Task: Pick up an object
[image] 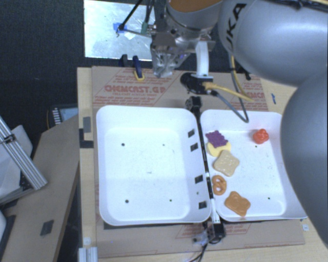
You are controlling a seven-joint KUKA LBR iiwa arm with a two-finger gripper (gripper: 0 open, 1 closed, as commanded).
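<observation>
— Two shallow white bins are seen side by side; how are they filled, from left to right?

— Nothing but small dark specks is marked on the floor of the left bin [146, 164]. All the pieces are gathered in the right bin [271, 197], mostly along its left wall, which suggests it is meant as the source for picking. A purple piece [217, 138] lies toward eleven o'clock, overlapping a yellow piece [219, 148] just below it. A pale toast slice [226, 164] touches the yellow one, a pretzel [219, 184] is found near seven o'clock, and a brown toast slice [237, 203] lies at six o'clock. A red piece [261, 136] sits well apart at one o'clock.

— Has any of them been taken?

— None is seen lifted; every candidate object rests on the bin floor.

— And how is the arm [287, 46] posed?

— It is reached in from the right and arched high over the right bin, with an orange band [192, 5] visible at the top edge. The gripper [165, 64] is held beyond the bins at twelve o'clock, above the cardboard. Nothing is seen between its fingers; how wide they are spread cannot be told from this slant.

— What would be required next?

— A swing toward five o'clock and a descent would probably be needed; the isolated red piece may be judged the easiest target.
</observation>
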